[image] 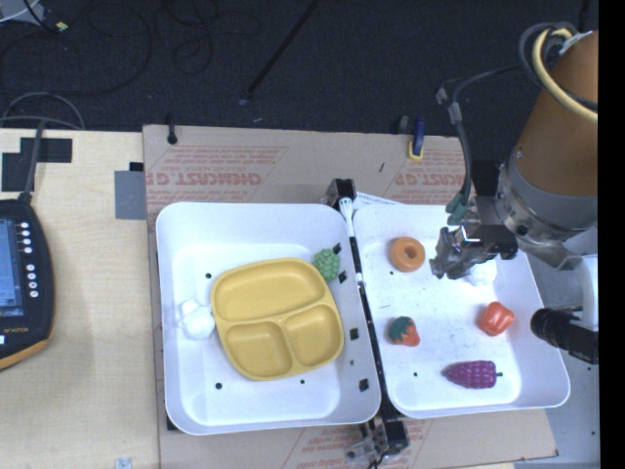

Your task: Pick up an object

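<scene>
In the right bin lie an orange doughnut, a red strawberry with a green top, a red pepper and a purple bunch of grapes. My gripper hangs over the bin's upper middle, just right of the doughnut. A small white thing shows just right of its tips. Nothing is visibly between the fingers.
The left bin holds a yellow divided plate, a green broccoli piece at the plate's upper right and a white thing at its left. A control pendant lies on the bench at far left.
</scene>
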Controlling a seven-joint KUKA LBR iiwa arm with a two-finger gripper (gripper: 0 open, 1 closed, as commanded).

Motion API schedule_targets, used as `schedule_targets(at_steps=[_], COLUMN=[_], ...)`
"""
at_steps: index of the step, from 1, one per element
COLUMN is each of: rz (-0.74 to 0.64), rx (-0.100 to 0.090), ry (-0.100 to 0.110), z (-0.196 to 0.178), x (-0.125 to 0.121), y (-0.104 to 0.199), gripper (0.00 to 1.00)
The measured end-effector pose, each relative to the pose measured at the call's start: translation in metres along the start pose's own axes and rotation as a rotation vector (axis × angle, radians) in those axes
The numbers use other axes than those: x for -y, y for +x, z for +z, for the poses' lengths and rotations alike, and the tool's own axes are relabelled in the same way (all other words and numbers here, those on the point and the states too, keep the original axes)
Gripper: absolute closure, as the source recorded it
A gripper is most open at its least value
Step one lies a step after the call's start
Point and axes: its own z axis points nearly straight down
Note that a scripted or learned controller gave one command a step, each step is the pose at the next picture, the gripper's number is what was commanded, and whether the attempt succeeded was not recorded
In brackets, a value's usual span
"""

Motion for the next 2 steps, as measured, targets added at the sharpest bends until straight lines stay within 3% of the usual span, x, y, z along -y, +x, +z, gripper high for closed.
schedule_targets(at_steps=[1,2], rz=[-0.007,-0.006], rx=[0.0,-0.005], ry=[0.029,-0.007], z=[0.165,-0.004], x=[0.006,-0.001], y=[0.059,0.076], gripper=[1.0,1.0])
